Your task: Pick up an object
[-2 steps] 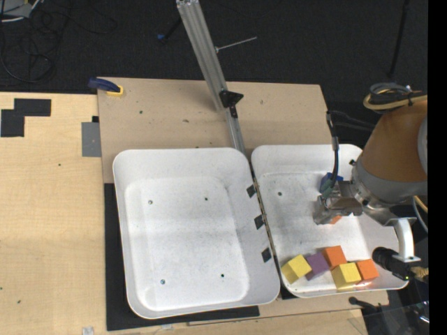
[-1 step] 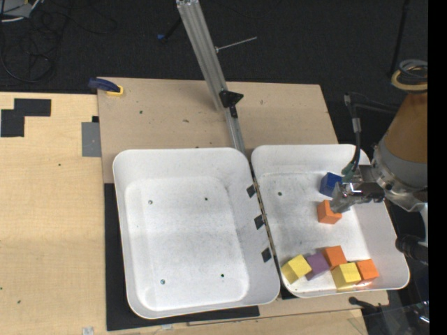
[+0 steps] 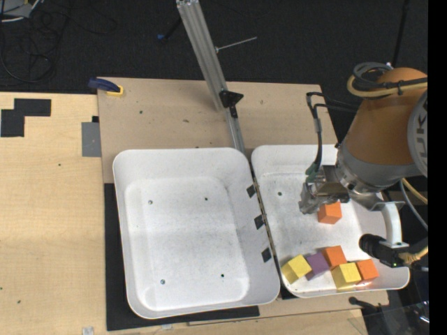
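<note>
My gripper (image 3: 316,197) hangs over the middle of the right bin (image 3: 286,160), under the orange-banded wrist. An orange cube (image 3: 330,212) shows right at its lower right edge, touching or just below it; whether it is gripped is unclear. Along the bin's front edge lie a yellow cube (image 3: 297,266), a purple cube (image 3: 318,262), an orange cube (image 3: 335,255), a second yellow cube (image 3: 346,275) and another orange cube (image 3: 367,269), packed close together.
The left bin (image 3: 126,166) stands beside the right one, with black clips (image 3: 259,221) along the shared edge. A slanted aluminium post (image 3: 206,54) rises behind the bins. The arm's body covers the right bin's right side.
</note>
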Controlling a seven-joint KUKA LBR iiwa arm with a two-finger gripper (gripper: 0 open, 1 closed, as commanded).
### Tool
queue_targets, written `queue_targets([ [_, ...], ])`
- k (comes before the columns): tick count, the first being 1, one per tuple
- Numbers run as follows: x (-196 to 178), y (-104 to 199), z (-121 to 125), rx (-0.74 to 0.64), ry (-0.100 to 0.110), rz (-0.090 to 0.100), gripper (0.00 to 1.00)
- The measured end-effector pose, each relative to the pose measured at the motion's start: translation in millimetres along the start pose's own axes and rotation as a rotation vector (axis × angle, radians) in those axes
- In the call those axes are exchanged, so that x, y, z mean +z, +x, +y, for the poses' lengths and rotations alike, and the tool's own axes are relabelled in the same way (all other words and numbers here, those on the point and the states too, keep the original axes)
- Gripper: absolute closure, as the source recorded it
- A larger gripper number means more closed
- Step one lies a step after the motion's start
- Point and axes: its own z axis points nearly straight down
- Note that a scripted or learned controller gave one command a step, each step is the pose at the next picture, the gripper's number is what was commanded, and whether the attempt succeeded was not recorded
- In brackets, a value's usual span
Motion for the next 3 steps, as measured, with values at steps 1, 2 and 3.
queue_targets([
  [1,10.7,40.2,11.6,0.001,0.001,-0.001,1.00],
  [2,6.2,91.1,27.7,0.000,-0.003,-0.001,1.00],
  [3,4.8,143.1,40.8,0.000,-0.003,-0.002,1.00],
])
